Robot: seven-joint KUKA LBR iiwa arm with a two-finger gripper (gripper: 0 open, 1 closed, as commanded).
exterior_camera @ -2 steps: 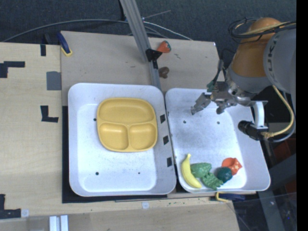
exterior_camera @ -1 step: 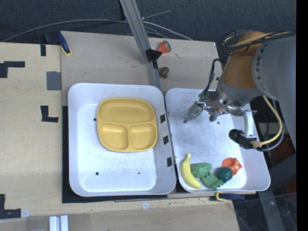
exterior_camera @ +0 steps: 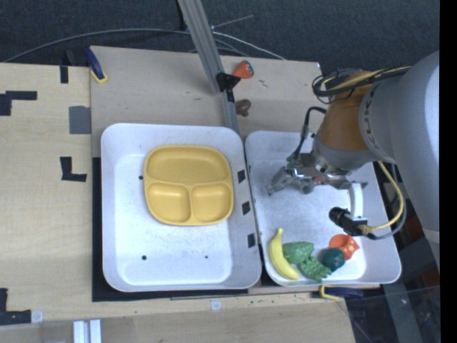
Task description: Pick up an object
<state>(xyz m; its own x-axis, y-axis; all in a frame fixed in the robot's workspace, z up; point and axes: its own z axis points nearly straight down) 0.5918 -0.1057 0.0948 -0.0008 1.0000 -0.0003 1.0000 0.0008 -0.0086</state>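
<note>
In the right bin [exterior_camera: 307,209] my gripper [exterior_camera: 291,185] hangs over the bare upper-left floor, its fingers spread open with nothing between them. The toy foods are heaped in that bin's front edge, well below the gripper: a yellow banana [exterior_camera: 280,258], a green leafy piece [exterior_camera: 298,249], a second green piece [exterior_camera: 312,268], a dark teal piece [exterior_camera: 333,259] and an orange-red piece [exterior_camera: 344,244]. None of them touches the gripper.
The left bin [exterior_camera: 113,206] holds a yellow divided plate [exterior_camera: 189,184] in its upper half. A grey metal pole [exterior_camera: 203,41] slants down to the bins' shared back corner. A black cable connector [exterior_camera: 345,221] hangs from the wrist above the foods.
</note>
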